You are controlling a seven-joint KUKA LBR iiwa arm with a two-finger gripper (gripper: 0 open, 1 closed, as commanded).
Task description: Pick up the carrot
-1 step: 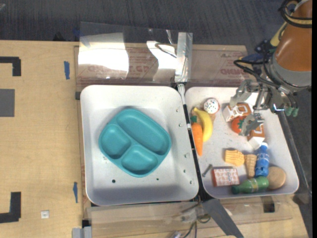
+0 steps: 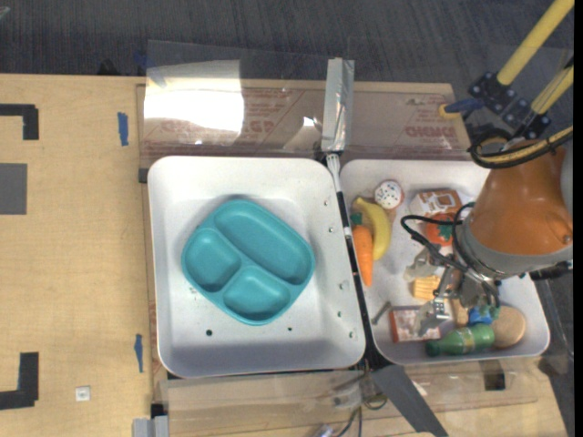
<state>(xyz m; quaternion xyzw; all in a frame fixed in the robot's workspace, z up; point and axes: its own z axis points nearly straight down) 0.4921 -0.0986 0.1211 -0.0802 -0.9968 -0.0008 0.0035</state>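
1. The gripper (image 2: 444,291) hangs low in the right bin (image 2: 537,335), in the lower right of the frame, over a clutter of small items; whether it is open or closed, or has anything in its grasp, cannot be told from this angle.
2. Above it sits the orange band (image 2: 524,209) of the arm, at the frame's right edge.
3. Just below the gripper lie a green bottle (image 2: 463,340) and a flat packet (image 2: 410,323); a tan round thing (image 2: 510,326) is to the bottle's right.
4. The carrot (image 2: 363,253) lies well to the gripper's left, along the right bin's left wall, apart from the gripper.
5. A banana (image 2: 375,225) lies touching the carrot's upper right, with a white ball (image 2: 388,192) just above.
6. The left bin (image 2: 173,244) holds a teal plate (image 2: 248,259) with three compartments, at frame centre.
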